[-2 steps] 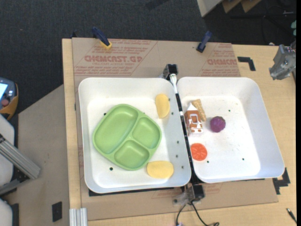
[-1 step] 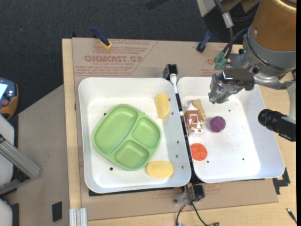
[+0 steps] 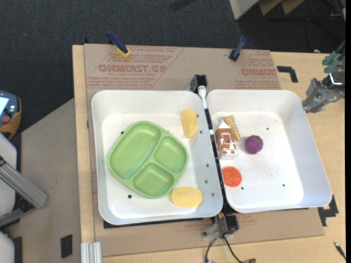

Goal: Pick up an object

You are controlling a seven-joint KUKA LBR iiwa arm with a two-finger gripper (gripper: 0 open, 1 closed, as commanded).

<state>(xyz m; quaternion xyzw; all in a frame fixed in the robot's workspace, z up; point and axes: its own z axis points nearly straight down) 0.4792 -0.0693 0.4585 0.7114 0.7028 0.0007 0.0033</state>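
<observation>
While the hand [image 3: 321,95] hung beside the right bin [image 3: 307,147], grip unreadable, I judged the approach pending; next, descend onto the purple ball [image 3: 253,144].

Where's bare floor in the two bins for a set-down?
Right bin: open right of the purple ball and orange disc. Crowded along the divider. Left bin: green tray fills most; a strip along the far wall.
</observation>
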